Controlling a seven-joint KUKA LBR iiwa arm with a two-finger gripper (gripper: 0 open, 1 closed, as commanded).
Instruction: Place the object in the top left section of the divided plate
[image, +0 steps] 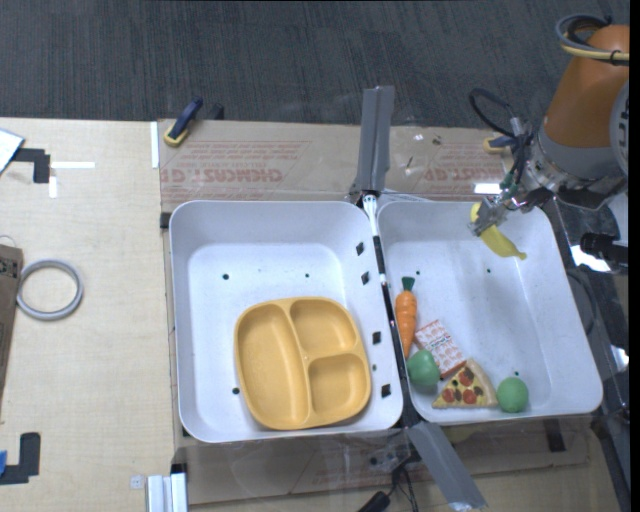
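Nearest the camera sits the yellow divided plate (300, 362) in the left bin (200, 300), its long section on the left. In the right bin (560, 330) lie a carrot (405, 312), a small red-and-white packet (440, 346), two green balls (423, 369), (513, 393) and a pizza slice (464, 388). At that bin's far right the gripper (494, 216) is clamped on a yellow banana (496, 239), whose long axis slants down toward the right. The bench (80, 380) is pale wood; a tape ring (46, 289) rests at its left. The arm's upper part is cut off.
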